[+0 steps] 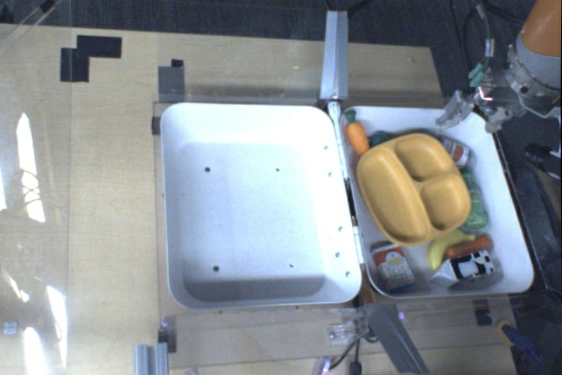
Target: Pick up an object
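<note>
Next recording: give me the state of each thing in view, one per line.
pincer: above the right bin's far corner, nothing visibly between its fingers
yellow divided dish: upside down, lying on top of the other items
carrot: lying by the divider
banana: partly under the dish
left bin: resting flat
right bin: crowded

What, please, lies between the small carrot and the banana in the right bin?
In the camera view, the yellow divided dish lies between the carrot and the banana.
</note>
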Controlling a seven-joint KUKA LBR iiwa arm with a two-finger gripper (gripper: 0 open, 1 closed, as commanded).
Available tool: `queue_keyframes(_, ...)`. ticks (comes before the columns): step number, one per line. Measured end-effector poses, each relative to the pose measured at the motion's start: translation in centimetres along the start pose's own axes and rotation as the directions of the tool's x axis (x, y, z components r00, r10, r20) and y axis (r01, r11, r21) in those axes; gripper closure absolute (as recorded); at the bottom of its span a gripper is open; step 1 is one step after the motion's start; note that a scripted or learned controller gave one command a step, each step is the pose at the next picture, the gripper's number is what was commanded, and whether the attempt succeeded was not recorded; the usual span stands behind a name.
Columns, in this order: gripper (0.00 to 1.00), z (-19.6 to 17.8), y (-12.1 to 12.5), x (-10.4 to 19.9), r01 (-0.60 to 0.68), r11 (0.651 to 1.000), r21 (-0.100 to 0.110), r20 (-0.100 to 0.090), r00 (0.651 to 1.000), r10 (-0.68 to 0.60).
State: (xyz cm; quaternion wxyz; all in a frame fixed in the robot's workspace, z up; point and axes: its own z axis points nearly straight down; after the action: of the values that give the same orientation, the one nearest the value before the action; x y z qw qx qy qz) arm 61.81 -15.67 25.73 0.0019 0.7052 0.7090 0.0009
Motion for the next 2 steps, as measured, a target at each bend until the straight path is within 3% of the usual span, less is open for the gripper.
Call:
queue_keyframes(1, 0.00, 7.6, -9.5, -0.4, 0.359, 0.933, -0.001, 0.000, 0.933, -0.359)
queue_keyframes(2, 0.00, 14.9, -6.7, -1.9, 0.481, 0.876, -0.019, 0.006, 0.877, -0.481)
